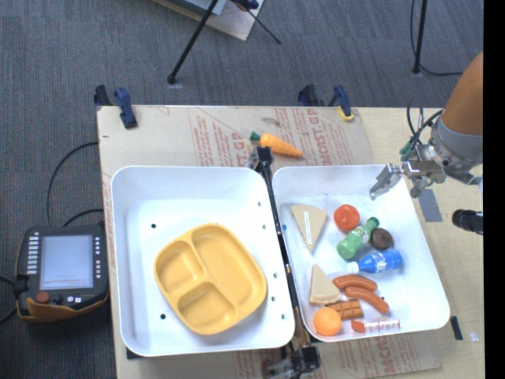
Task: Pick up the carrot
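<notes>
Carrot (280, 144) lies on the bare board outside both bins, just beyond the right bin (438, 290) at its far-left corner, next to the clamp between bins. Risk: it sits close to the rim, so a descending finger could clip the bin edge or roll the carrot off. Gripper (398, 177) hovers over the right bin's far-right corner — well apart from the carrot, fingers spread, holding nothing.

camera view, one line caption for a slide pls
Carrot lies on the bench behind the bins; tool hovers over the right bin's far edge.
</notes>
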`<state>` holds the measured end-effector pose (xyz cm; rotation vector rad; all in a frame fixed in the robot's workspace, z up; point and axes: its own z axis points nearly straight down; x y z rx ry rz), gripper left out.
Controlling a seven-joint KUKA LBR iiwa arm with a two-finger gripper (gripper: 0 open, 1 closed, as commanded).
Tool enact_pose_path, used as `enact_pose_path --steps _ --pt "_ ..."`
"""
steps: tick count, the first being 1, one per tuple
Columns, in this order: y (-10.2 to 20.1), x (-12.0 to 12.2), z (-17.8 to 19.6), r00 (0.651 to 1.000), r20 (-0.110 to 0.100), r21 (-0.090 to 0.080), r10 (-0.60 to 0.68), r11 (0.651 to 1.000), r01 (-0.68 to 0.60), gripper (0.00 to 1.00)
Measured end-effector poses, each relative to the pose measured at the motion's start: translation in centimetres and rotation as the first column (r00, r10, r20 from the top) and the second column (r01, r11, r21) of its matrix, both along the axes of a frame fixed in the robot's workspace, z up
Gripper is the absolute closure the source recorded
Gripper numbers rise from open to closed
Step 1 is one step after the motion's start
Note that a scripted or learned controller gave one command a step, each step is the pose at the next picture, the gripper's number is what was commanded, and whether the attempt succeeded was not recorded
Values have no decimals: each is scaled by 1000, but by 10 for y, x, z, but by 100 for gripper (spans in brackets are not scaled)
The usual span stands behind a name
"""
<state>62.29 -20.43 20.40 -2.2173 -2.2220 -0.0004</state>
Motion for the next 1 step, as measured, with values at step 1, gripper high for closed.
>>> enact_pose_path --steps 1 --pt "19 24 196 994 18 -8 104 995 -104 0"
